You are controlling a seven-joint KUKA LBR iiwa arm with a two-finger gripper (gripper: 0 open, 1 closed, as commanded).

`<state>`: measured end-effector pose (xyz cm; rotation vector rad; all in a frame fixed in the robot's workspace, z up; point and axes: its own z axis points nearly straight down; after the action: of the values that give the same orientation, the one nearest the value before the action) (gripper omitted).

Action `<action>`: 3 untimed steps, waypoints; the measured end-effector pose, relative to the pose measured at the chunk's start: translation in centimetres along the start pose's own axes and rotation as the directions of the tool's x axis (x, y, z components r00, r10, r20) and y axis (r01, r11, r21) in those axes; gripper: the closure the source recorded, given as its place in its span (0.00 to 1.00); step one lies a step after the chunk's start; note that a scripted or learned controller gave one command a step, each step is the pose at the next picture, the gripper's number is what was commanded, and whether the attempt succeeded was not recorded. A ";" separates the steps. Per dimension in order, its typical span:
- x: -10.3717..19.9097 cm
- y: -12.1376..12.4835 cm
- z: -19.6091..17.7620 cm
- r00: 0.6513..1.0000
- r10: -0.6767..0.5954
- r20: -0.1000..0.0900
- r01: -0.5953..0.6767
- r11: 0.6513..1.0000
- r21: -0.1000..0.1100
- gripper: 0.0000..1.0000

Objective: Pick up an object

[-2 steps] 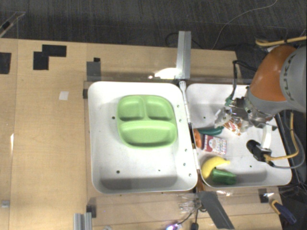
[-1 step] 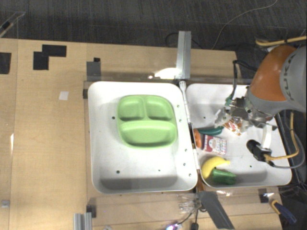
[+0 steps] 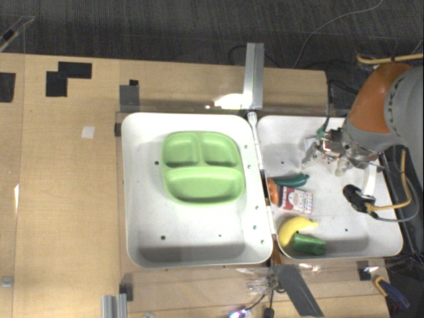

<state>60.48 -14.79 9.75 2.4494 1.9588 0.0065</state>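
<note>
Wooden bench [image 3: 59,197] bears two white bins [image 3: 136,197], dark carpet [image 3: 165,12] beyond.

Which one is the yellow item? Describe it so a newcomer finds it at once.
Go to the right bin, then its near left corner. There the yellow banana-like piece touches a dark green object, just below a small printed packet. It is the sole yellow thing there.
</note>
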 end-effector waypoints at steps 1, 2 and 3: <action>-3.0 4.7 1.0 0.999 -0.041 -0.020 0.042 0.998 0.039 0.00; -4.9 0.4 0.8 0.994 -0.107 -0.001 0.107 0.994 -0.004 0.00; -1.5 -2.4 -14.8 0.985 -0.172 0.000 0.172 0.985 -0.001 0.00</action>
<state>57.70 -15.69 24.49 2.2709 2.1623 0.0072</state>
